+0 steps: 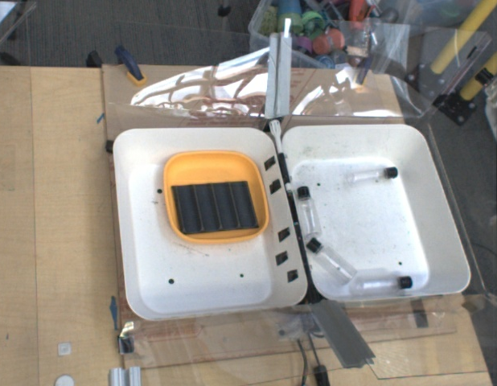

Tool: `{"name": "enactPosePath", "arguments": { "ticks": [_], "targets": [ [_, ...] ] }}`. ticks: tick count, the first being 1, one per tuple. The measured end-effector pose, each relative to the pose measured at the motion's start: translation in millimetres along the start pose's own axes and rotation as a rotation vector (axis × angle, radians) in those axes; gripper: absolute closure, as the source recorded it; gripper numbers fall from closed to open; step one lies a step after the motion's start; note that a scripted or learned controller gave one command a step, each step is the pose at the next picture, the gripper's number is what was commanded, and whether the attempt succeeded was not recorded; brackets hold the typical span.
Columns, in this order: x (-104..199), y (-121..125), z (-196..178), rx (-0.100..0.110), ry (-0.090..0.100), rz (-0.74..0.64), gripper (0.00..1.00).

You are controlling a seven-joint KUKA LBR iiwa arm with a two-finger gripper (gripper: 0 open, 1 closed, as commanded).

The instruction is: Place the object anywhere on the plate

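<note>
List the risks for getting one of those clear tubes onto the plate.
1. The clear tubes in the right bin are see-through against white, so a grasp may well miss.
2. The black ribbed block covers most of the orange plate; a tube dropped there could roll off.

The orange plate (216, 195) lies open from above, with a dark ribbed block (214, 207) covering its middle. In the right bin (441, 215), clear tubes (369, 175) lie scattered.
</note>
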State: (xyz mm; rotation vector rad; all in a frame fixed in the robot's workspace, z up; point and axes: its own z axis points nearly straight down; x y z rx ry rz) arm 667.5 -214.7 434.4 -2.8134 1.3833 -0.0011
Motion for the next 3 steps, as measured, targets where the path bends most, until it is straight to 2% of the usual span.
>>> {"name": "enactPosePath", "arguments": {
  "ticks": [1, 2, 3],
  "targets": [
    [-0.5, -1.6, 0.0, 0.000, 0.001, -0.240, 1.00],
    [0.5, -0.5, 1.0, -0.001, -0.001, -0.601, 1.00],
    [4.3, 2.3, 1.0, -0.001, -0.002, -0.602, 1.00]
  ]
}}
